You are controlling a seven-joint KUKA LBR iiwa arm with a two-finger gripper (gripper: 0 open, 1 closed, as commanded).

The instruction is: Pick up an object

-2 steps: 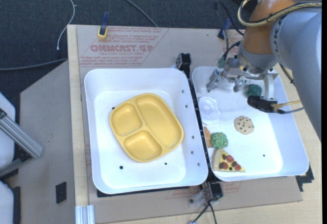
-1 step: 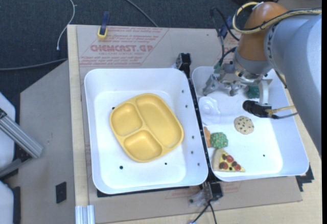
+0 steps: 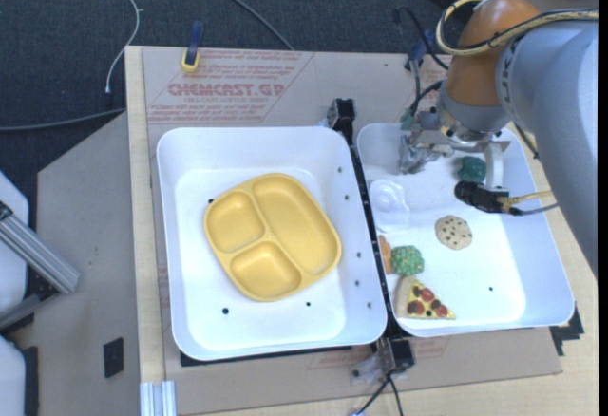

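Observation:
The right bin [image 3: 532,281] holds several toy foods. A chocolate-chip cookie [image 3: 454,233] lies near its middle. A green broccoli piece [image 3: 408,259] sits by the left wall, with a thin orange piece [image 3: 384,253] beside it. A pizza slice [image 3: 423,300] lies near the front left corner. A pale translucent object [image 3: 389,198] rests at the left wall farther back. My gripper [image 3: 416,156] hangs low over the bin's back left corner, just behind that pale object. A teal-green item [image 3: 472,167] shows just right of the gripper, partly hidden by it.
The left bin [image 3: 180,215] holds a yellow three-compartment plate [image 3: 271,236]. The grey arm with its orange band [image 3: 489,34] crosses the right bin's back right part. A black cable connector [image 3: 480,197] hangs over the bin behind the cookie.

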